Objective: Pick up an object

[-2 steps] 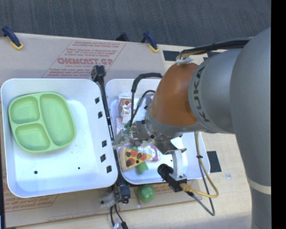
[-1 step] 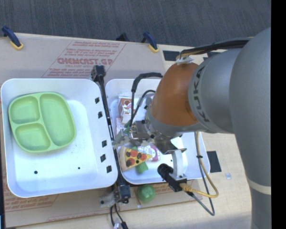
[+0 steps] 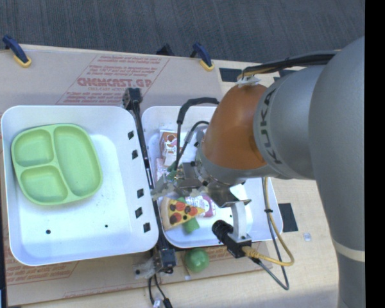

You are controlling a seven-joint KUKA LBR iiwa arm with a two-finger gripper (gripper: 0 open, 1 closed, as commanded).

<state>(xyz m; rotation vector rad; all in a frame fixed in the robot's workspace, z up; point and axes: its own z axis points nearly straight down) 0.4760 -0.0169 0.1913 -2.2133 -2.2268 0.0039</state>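
Camera view, starting at the bottom of the frame: you have a small green ball [image 3: 196, 259] lying on the bench just outside the right bin [image 3: 277, 220], below its lower rim. Just above it, inside that bin at lower centre, a pizza-slice toy [image 3: 181, 212] lies flat beside a pink piece. The gripper [image 3: 186, 179] sits directly above the toy, under the orange-banded wrist of the arm [image 3: 295, 127]; you cannot tell how its jaws stand. Higher up in the same bin a small printed packet [image 3: 169, 144] shows. At left of frame, the left bin [image 3: 83, 236] holds a green divided plate [image 3: 54, 164] in its upper left.
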